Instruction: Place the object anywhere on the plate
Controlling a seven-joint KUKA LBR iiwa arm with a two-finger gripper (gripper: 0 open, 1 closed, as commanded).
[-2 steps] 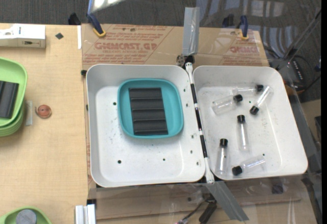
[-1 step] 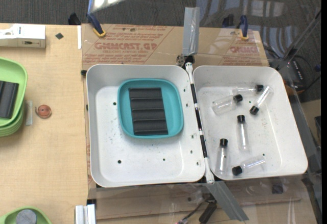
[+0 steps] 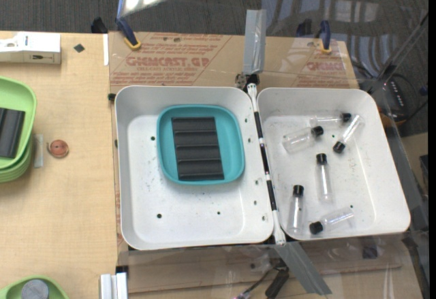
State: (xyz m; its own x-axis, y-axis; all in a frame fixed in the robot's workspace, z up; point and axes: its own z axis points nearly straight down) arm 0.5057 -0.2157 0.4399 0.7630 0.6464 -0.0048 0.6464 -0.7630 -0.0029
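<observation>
A: Plate? Room around it?
B: Teal plate (image 3: 201, 144) sits centre-left in left bin (image 3: 136, 223), bare white floor on all sides.
A: Objects?
B: Clear vials (image 3: 321, 175) scattered in right bin (image 3: 388, 216), apart from walls.
A: Hand state?
B: Can't tell.

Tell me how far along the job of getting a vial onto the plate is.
Nothing looks done: the teal plate in the left bin carries just its dark ridged insert. Nothing is in hand. The clear vials with black caps all lie loose in the right bin, so picking one up and placing it remain.
</observation>
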